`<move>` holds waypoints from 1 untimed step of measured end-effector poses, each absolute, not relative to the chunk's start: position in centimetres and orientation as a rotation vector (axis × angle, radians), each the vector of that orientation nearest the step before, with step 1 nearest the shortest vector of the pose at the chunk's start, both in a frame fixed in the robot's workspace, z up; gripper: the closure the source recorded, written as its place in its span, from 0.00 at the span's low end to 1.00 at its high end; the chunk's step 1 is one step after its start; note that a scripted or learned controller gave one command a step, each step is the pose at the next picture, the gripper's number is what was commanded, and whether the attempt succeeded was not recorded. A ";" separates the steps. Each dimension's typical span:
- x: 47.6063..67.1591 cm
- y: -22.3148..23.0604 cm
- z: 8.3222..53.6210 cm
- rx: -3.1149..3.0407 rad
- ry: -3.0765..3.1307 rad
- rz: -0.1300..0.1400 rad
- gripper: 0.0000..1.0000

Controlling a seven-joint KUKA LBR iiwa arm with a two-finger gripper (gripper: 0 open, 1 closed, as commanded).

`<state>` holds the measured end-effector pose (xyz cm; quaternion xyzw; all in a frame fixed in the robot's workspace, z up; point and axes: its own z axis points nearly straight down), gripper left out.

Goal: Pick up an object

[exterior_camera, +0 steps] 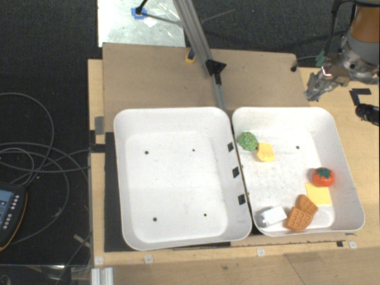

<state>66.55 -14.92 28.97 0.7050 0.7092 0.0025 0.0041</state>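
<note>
The right bin point(332, 129) holds several toy foods: a green broccoli point(247, 141), a small yellow piece point(266, 152), a red tomato point(323, 176), a yellow cheese slice point(319, 194), a brown waffle point(301, 213) and a white block point(273, 216). My gripper point(316, 90) hangs above the bench just beyond the right bin's far edge, near its right corner. I see nothing between its fingers. The orange-banded wrist point(363, 25) rises above it at the top right.
The left bin point(172, 177) lies beside the right one, joined by black clips point(236, 172). A grey pole point(196, 34) slants across the brown board from the top. Cables and a pendant point(9, 209) lie on the dark floor at left.
</note>
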 end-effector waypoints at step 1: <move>66.6 -10.6 28.0 2.211 2.231 0.003 1.00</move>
